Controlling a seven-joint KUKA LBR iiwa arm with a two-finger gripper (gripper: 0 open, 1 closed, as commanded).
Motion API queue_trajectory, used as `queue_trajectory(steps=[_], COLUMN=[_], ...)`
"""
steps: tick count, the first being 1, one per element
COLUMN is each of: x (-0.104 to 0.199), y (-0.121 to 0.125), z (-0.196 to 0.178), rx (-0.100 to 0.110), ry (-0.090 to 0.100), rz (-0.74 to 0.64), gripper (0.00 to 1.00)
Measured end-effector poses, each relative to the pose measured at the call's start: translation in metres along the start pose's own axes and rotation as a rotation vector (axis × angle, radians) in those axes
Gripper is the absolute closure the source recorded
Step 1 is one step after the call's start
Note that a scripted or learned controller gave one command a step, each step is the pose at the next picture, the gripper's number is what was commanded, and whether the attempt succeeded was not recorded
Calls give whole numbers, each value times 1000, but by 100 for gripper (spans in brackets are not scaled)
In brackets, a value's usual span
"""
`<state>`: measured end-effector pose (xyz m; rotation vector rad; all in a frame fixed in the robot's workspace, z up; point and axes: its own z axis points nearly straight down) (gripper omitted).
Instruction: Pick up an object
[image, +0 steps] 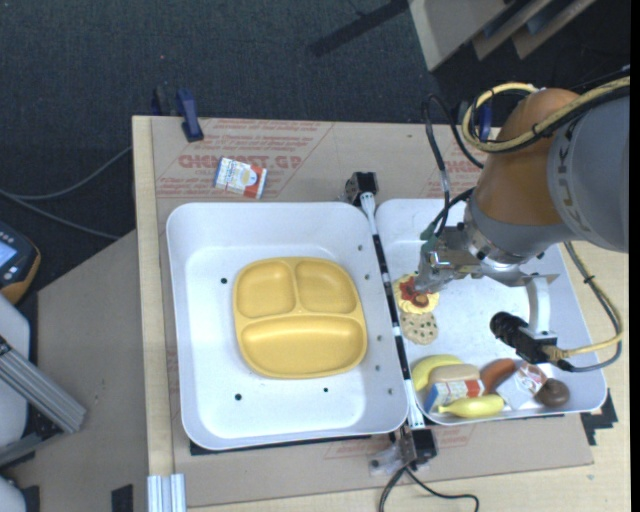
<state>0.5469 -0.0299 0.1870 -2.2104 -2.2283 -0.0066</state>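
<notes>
At the bench, my two-finger gripper (432, 272) hangs low over the far-left part of the right-hand shallow white bin (470, 330), close to the wall it shares with the left-hand shallow white bin (200, 330); whether it is open, closed or gripping anything I cannot tell, for my grey and orange wrist hides that from above; the likeliest thing to take is the small red, round toy piece (412, 294) lying on the bin floor right beside the gripper's tip, hard against the shared wall, with a tan speckled cookie-shaped disc (421, 326) just nearer the front; the red piece looks to me like light, stiff moulded plastic, smooth enough to skid aside, so I judge it best taken across its widest part, squarely, with the wall crowding one side; the cookie disc lies flat and thin, a harder pinch; a heap of play food sits in the front of the same bin, a yellow plastic banana (470, 407) among it, light and curved, best held at mid-length; a yellow three-compartment plastic plate (299, 317) rests in the middle of the left-hand bin; a small red and white carton (240, 177) lies on the bench beyond that bin's far edge.
</notes>
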Motion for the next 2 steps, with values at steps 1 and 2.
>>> queue_trajectory(steps=[1, 2], x=[-63, -59], y=[-33, -31], z=[2, 2], rx=[4, 3], ry=[-6, -5], rz=[15, 9], gripper=[100, 0])
